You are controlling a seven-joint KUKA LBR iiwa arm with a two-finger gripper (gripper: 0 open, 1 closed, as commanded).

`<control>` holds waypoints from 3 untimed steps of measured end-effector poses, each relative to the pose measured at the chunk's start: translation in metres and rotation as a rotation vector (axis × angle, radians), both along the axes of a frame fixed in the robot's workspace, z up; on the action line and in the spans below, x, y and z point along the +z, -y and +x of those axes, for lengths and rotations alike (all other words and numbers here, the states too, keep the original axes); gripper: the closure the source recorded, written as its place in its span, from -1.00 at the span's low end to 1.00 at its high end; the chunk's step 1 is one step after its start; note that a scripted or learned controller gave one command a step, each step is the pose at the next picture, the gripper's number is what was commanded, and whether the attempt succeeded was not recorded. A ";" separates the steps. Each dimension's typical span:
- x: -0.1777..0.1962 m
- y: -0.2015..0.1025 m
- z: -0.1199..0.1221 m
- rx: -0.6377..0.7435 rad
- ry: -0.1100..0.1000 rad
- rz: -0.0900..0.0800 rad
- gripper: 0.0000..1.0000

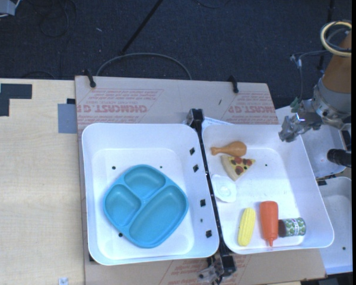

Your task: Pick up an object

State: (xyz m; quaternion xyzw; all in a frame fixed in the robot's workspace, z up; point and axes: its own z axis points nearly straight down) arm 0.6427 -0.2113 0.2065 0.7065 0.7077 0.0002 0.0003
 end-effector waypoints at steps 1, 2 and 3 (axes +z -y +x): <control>-0.005 0.000 0.000 0.002 -0.004 0.000 1.00; -0.007 -0.043 -0.011 0.002 -0.005 0.002 1.00; -0.010 -0.100 -0.028 0.003 -0.006 0.003 1.00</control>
